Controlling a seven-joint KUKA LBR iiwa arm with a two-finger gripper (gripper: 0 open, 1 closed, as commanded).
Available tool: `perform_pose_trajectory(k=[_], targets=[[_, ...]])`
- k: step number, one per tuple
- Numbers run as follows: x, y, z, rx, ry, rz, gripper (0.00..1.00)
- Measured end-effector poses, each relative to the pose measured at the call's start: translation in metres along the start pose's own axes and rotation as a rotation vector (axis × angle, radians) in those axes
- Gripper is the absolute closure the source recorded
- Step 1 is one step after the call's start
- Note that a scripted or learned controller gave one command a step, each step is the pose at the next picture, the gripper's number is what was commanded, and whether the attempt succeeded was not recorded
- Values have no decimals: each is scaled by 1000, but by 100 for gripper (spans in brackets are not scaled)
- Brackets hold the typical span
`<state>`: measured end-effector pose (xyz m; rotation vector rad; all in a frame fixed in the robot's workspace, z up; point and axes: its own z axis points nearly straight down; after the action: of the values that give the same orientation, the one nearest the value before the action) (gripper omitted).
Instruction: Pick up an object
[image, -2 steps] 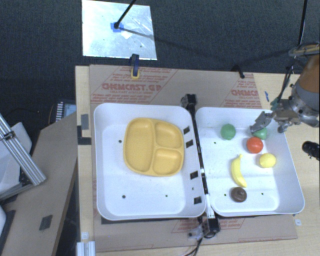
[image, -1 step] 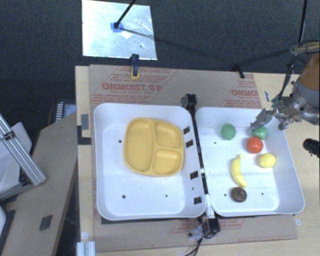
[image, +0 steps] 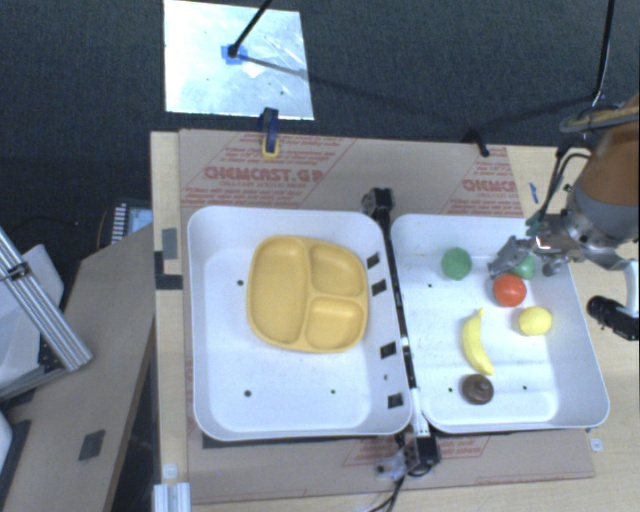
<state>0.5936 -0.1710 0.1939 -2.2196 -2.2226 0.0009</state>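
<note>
The right bin (image: 560, 400) holds a green ball (image: 457, 263), a red-orange fruit (image: 509, 290) with a green item just above it, a yellow lemon (image: 535, 321), a banana (image: 476, 343) and a brown round object (image: 477, 389). My gripper (image: 515, 257) hangs at the bin's upper right, directly above and touching the area of the red-orange fruit and its green neighbour. Nothing is visibly held.
The left bin (image: 215, 380) holds a yellow sectioned plate (image: 305, 293). A black divider with clips (image: 392, 300) runs between the bins. A black part sticks in at the right edge (image: 613, 315). The bins rest on a cardboard sheet (image: 300, 170).
</note>
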Motion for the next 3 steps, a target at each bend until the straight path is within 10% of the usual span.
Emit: perform_pose_trajectory(k=[2, 3], targets=[[7, 2, 88, -4, -1, 2, 0], [7, 3, 79, -6, -2, 2, 100]])
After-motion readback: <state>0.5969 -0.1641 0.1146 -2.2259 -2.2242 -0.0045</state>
